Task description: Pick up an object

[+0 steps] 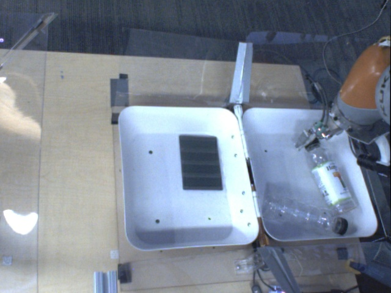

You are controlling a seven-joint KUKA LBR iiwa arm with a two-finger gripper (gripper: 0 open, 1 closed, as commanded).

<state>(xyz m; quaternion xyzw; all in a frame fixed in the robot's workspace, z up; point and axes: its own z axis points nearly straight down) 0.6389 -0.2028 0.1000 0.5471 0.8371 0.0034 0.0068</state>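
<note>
Lying in the right bin (287, 118), the bottle (330, 184) is the nearest candidate for the pick: a clear bottle with a white label, on its side, its neck pointing up toward the gripper (316, 134). Note that it rests flat on the bin floor, so no lift has taken place. A second clear bottle (302, 213) with a dark cap lies along the bin's near wall, close to the first at its lower end. Observe the gripper just above the first bottle's neck, near it; you cannot tell from this view whether contact is made. You also cannot tell how far the jaws stand apart, since they are small and blurred, and nothing is visibly held between them. Judge the task as not yet done: the approach appears made, while the grasp and the lift remain. The arm (366, 81) enters from the right, its orange band over the bin's far right corner. In the left bin (137, 163) a dark ribbed block (200, 162) lies flat near the middle, well apart from the gripper.
</note>
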